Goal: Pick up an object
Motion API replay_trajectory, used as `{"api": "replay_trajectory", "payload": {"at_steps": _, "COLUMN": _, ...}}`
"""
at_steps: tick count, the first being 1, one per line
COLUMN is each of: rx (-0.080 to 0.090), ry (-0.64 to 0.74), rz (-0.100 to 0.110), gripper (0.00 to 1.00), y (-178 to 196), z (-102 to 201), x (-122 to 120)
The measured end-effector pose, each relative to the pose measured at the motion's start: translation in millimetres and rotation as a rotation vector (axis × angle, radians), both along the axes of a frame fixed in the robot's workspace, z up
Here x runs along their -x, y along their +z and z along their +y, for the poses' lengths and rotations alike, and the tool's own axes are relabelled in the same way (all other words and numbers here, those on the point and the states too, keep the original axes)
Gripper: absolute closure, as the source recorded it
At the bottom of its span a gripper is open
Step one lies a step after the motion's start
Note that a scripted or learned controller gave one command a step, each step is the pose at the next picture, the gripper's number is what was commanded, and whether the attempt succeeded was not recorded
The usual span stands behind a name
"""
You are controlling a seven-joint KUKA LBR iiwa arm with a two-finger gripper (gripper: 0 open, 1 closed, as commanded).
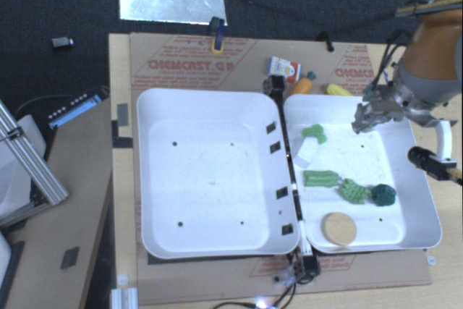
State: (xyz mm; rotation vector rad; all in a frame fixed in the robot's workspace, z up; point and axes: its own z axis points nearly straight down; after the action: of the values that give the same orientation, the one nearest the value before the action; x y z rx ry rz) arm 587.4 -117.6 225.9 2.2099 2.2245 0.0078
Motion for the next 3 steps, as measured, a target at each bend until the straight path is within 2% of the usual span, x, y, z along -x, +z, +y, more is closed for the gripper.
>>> {"api": "replay_trajectory", "payload": {"at_steps": 1, "rx": -0.001, "ry": 0.004, "rz": -0.009, "gripper": 1.0, "y": 140, "z": 51, "x": 8}}
{"api": "replay_trajectory", "payload": {"at_steps": 2, "rx": -0.002, "ry": 0.003, "rz": -0.012, "gripper": 1.0, "y": 278, "z": 97, "x": 61}}
{"api": "replay_trajectory", "payload": {"at_steps": 3, "rx": -0.002, "ry": 0.001, "rz": 0.0, "gripper": 1.0, "y": 312, "z": 128, "x": 102}}
